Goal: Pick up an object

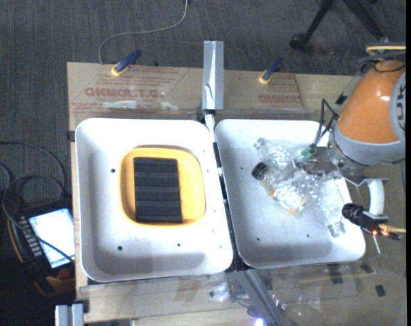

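Observation:
A crushed clear plastic bottle (297,182) with a black cap (259,170) and a scrap of orange label lies across the middle of the right bin (259,243). More crumpled clear plastic (276,151) sits just behind it. The arm's orange band (371,107) hangs over the bin's right rim, and my gripper (314,160) is down among the clear plastic at the bottle's far right end. The wrist hides what lies directly under it.
The left bin (96,236) holds a yellow dish (127,175) with a black ribbed block (157,190) in it. A metal post (212,73) stands behind the seam between the bins. Two clamps (126,62) sit on the cardboard backing. A tablet (49,233) lies left of the bench.

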Controlling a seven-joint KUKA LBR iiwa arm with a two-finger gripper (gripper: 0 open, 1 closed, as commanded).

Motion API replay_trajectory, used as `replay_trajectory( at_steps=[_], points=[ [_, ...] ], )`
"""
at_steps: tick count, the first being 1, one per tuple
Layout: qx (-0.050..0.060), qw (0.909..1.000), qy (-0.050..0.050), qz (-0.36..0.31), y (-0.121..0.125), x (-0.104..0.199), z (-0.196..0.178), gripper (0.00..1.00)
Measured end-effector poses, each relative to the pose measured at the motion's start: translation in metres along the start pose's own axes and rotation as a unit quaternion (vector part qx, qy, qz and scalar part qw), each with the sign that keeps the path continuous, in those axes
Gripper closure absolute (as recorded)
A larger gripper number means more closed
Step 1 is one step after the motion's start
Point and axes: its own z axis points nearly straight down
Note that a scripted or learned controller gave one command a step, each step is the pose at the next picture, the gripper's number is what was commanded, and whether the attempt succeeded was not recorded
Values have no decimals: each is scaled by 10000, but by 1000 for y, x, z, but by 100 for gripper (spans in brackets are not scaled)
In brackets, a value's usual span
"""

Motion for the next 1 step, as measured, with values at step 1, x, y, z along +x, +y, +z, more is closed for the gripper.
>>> replay_trajectory(
  at_steps=[1],
  points=[
    [-107,9978,-31,-650,27,-16,83,0]
  ],
)
